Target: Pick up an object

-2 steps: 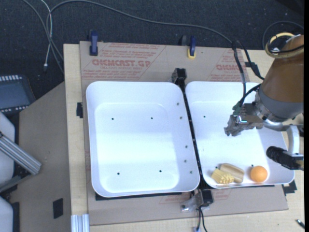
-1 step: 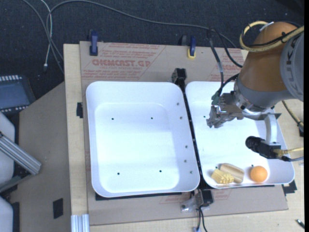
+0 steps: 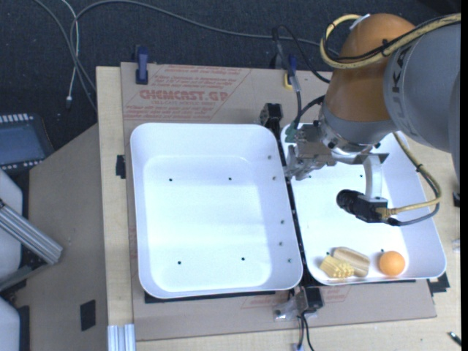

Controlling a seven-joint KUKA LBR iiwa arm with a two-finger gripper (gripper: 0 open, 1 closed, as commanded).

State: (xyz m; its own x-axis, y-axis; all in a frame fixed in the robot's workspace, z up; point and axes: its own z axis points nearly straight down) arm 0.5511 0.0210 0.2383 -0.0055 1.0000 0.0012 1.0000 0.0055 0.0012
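Three small objects lie at the near end of the right bin (image 3: 420, 196): a yellow corn-like piece (image 3: 336, 268), a tan roll (image 3: 352, 257) touching it, and an orange ball (image 3: 392, 262) a little to their right. My gripper (image 3: 300, 161) hangs low over the far left part of that bin, close to the rim shared with the left bin. It is well apart from all three objects, and nothing shows in its grasp. The grey arm with its orange band (image 3: 365, 57) hides the far part of the right bin.
The left bin (image 3: 212, 152) sits beside the right one, their rims touching. A black cylindrical part (image 3: 360, 205) on a white bracket with a yellow cable hangs from the arm over the right bin's middle. A cardboard sheet (image 3: 183, 90) lies under both bins.
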